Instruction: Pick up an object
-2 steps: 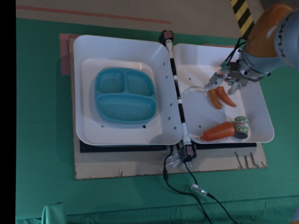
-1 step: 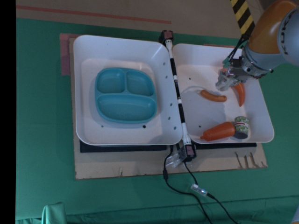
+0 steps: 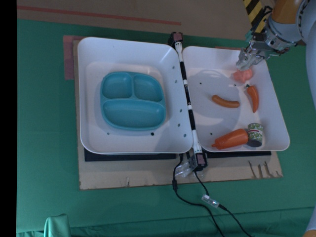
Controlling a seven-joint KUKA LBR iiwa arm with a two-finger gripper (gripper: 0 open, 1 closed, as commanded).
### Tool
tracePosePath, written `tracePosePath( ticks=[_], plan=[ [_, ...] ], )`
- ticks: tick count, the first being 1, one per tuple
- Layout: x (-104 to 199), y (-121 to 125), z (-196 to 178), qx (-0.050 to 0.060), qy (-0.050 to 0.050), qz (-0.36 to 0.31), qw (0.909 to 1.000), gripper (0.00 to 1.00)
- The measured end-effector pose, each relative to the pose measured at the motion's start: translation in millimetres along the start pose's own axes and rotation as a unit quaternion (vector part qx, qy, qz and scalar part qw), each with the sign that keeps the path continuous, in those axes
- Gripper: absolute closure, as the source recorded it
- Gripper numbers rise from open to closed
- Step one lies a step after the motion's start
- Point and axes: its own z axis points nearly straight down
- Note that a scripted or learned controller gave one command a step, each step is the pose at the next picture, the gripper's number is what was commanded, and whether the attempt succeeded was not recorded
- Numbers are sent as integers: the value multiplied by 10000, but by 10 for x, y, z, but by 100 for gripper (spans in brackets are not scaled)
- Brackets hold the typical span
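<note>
Pink lump (image 3: 243, 75) lies just below the gripper (image 3: 245, 62), whose grip I cannot tell, perhaps touching

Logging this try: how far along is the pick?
Done: the gripper has reached the right bin and sits just above the pink object. In hand: nothing visibly held. Left: grasp and lift; the pink object, sausage, chili and orange bottle all lie in the bin.

A teal divided plate (image 3: 132, 100) lies in the left white bin (image 3: 94, 51), on green cloth (image 3: 44, 132).
</note>
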Motion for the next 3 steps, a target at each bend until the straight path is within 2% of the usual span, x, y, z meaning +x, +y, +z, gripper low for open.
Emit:
tracePosePath(
  ticks=[1,2,3],
  plan=[
    [-1,312,-1151,-2,-2,1,10000,100],
    [117,-485,-1179,9,9,7,10000,100],
    [-7,-1454,-1008,9,8,10,10000,100]
  ],
)
